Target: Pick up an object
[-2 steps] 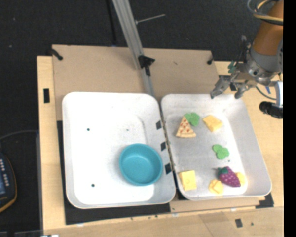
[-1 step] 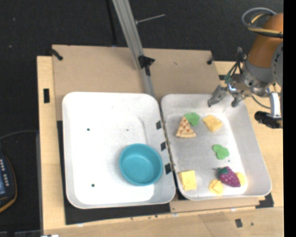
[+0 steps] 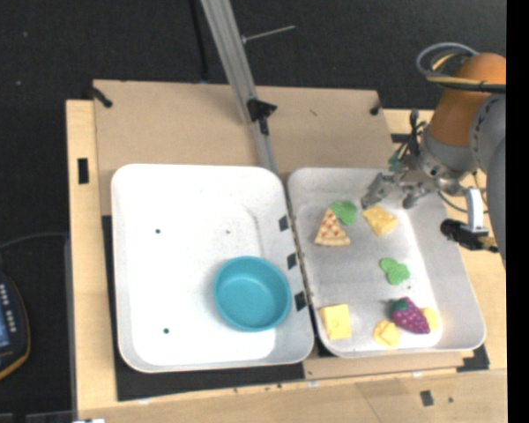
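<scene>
Gripper (image 3: 390, 192) hung spread, seemingly unloaded, over the right bin's (image 3: 454, 276) upper rim, just above the yellow block (image 3: 380, 220); open floor mid-bin.

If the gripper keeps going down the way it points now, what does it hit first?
Most likely the yellow block, just under the gripper. Depth is unclear from this slanted view; it might meet the bin floor beside it instead.

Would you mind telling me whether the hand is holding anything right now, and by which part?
Nothing is visibly held: the hand hovers just above the yellow cheese piece in the right bin, with nothing seen between its fingers.
</scene>
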You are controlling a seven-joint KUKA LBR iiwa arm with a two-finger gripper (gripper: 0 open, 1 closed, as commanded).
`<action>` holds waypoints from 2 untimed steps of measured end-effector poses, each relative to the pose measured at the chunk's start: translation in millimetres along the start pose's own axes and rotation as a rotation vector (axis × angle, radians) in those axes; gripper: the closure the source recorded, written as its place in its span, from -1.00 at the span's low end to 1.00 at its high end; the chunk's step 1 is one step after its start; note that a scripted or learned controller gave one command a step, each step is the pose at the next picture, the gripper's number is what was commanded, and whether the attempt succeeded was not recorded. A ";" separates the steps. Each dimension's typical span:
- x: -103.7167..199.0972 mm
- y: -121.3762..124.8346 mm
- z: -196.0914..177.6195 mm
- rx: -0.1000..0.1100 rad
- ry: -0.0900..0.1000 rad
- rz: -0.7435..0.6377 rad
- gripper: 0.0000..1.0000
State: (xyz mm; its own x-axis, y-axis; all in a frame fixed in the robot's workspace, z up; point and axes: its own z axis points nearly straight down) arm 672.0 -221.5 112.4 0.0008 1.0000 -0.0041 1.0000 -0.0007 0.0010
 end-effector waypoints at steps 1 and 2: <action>-1.2 1.0 -12.4 -0.004 -0.004 -0.001 1.00; 3.2 8.5 -61.1 -0.007 0.003 -0.003 1.00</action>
State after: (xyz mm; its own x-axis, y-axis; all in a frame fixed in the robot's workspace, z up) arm 680.4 -218.1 173.5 -0.0026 1.0000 -0.0010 1.0000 0.0026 0.0078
